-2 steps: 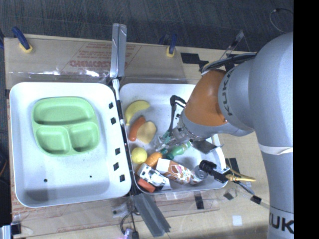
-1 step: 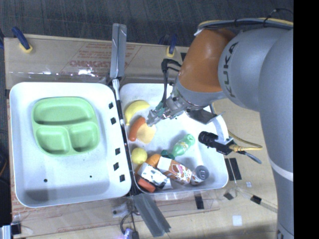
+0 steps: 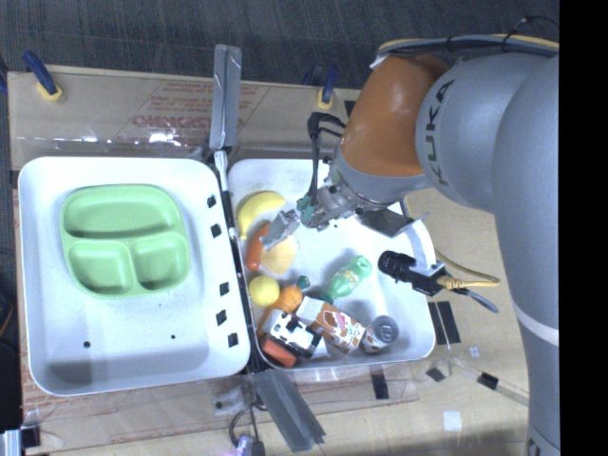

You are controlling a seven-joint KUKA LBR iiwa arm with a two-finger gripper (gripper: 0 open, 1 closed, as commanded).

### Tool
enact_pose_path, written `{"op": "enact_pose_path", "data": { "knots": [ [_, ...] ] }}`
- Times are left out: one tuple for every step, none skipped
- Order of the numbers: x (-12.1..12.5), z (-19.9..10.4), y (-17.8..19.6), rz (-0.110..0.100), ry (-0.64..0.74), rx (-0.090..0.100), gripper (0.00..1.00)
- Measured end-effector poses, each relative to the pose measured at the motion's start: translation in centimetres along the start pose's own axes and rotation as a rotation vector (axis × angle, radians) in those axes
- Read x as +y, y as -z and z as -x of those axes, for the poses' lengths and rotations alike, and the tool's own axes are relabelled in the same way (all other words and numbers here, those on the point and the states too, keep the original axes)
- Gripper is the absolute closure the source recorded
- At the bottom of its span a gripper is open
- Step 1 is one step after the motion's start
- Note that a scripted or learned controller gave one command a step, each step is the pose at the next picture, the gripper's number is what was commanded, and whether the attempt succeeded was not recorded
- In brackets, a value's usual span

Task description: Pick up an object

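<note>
My gripper (image 3: 284,226) hangs low over the upper left part of the right bin (image 3: 410,224). It points down and to the left, just above a pale yellow piece (image 3: 279,256). A yellow banana-like fruit (image 3: 258,207) lies right beside it, and an orange carrot (image 3: 254,252) sits at the bin's left wall. Nothing can be seen in its grasp. The arm's orange band (image 3: 389,117) and grey body cover the bin's upper right.
The right bin also holds a lemon (image 3: 264,291), a small orange piece (image 3: 290,298), a green bottle (image 3: 349,275), a printed carton (image 3: 338,329), a can (image 3: 384,331) and a black-and-white object (image 3: 289,332). A green divided tray (image 3: 123,236) lies in the left bin (image 3: 114,350).
</note>
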State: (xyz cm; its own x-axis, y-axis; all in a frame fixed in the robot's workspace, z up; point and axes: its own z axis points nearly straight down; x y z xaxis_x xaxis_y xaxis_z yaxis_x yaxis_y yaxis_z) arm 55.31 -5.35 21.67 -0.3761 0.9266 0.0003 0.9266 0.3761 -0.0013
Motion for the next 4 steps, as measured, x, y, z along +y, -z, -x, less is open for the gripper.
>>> {"op": "enact_pose_path", "data": {
  "knots": [
    [-5.3,-5.2,-2.7,-0.005,-0.273,0.001,0.0],
    [-3.6,0.2,-2.6,-0.002,-0.191,0.001,0.0],
    [-5.6,2.9,-11.3,0.019,-0.113,-0.007,0.0],
    [-3.7,8.4,-12.4,0.002,0.026,-0.001,0.0]
  ]
}}
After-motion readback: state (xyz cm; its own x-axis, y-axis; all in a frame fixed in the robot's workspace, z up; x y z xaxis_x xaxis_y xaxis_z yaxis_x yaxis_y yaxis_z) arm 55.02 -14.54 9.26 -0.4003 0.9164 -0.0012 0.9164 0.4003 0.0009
